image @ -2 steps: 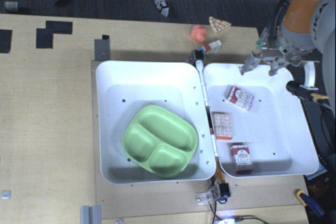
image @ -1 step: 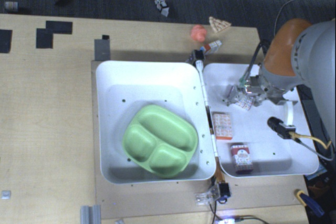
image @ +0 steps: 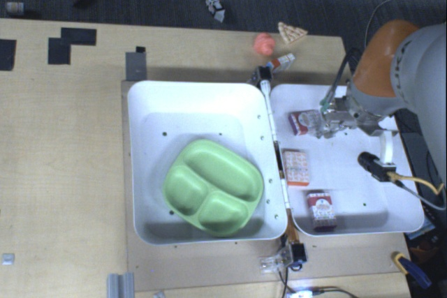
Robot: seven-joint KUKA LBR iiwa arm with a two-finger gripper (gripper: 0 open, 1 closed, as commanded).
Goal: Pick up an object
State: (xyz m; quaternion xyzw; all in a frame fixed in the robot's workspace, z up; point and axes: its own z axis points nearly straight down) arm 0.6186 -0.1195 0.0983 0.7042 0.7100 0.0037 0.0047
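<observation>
Three small boxes in right white bin (image: 401, 216): red-and-white carton (image: 302, 123) upper centre-right, pale patterned packet (image: 296, 167) mid, red box (image: 320, 209) lower. Gripper (image: 328, 123) low, just beside red-and-white carton; grip state: cannot tell. Carton likely light, stiff, crushable; best pinched across narrow sides. Green divided plastic tray (image: 213, 185) in left bin (image: 147, 150).

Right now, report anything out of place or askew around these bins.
Several small items lie outside the bins: a pink ball, a pizza-slice toy and a small tube on the bench behind the right bin. In the left bin, the green divided tray sits askew against the front wall.
</observation>
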